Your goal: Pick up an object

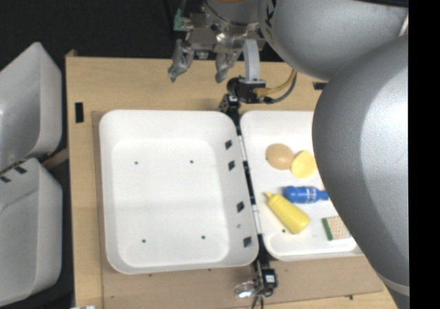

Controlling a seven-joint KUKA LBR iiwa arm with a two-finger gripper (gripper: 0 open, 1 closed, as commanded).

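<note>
Tool (201, 70) gapes empty; yellow mustard bottle (289, 212) lies tilted.

From where I stand, I cannot read any text, brand, number or sign. The blue bottle (304, 195) and the yellow bottle (288, 212) in the right bin (275, 249) may carry labels, but they are too small to read.

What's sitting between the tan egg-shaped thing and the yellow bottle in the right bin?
In the camera view, the blue bottle lies between the tan egg and the yellow bottle, beside a yellow lemon-like piece.
</note>
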